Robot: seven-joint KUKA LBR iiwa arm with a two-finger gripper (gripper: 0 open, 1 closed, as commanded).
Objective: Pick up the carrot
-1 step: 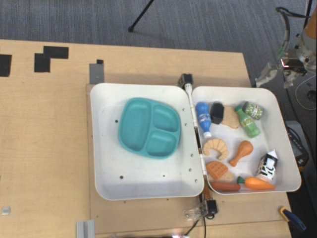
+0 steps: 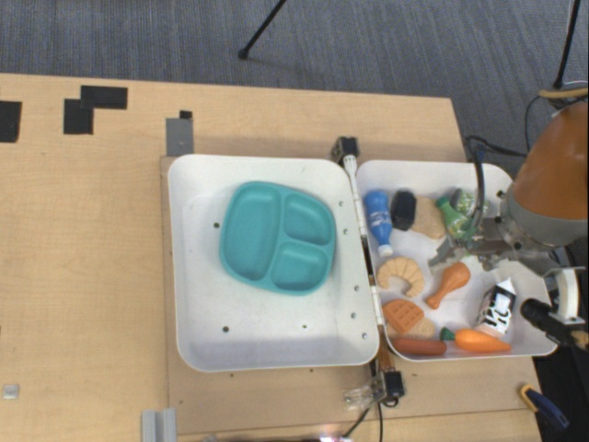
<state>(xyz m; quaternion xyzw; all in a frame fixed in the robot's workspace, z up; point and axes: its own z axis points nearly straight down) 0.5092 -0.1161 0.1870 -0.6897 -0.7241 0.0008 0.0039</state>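
You were looking down on a wooden bench (image 2: 83, 274) with two white bins side by side. The left bin (image 2: 267, 339) held a teal divided plate (image 2: 277, 238), lying flat near the middle and a little toward the far side.

The right bin (image 2: 502, 175) was crowded with toy food. The carrot (image 2: 482, 341) lay on its side at the near edge of that bin, orange, with a bit of green at its left end, pointing roughly left to right. Just to its left lay a red sausage (image 2: 419, 346), nearly end to end with it. Behind the sausage sat a waffle (image 2: 406, 317), and behind that a croissant (image 2: 402, 273). A chicken drumstick (image 2: 448, 284) lay tilted in the middle of the bin, and a small black-and-white carton (image 2: 497, 309) stood just behind the carrot. Along the left wall you had a blue bottle (image 2: 376, 219) with a white cap toward you, a black round piece (image 2: 404, 210) beside it, a pale cookie-like item (image 2: 429, 221), and something green (image 2: 455, 214) near the far side.

The arm came in from the right, its orange band (image 2: 555, 168) large over the bin's right edge. The gripper (image 2: 467, 239) hung over the middle of the right bin, near the green piece and above the drumstick, well apart from the carrot. Whether it was released or clenched could not be made out from this angle; nothing was visibly caught in it.
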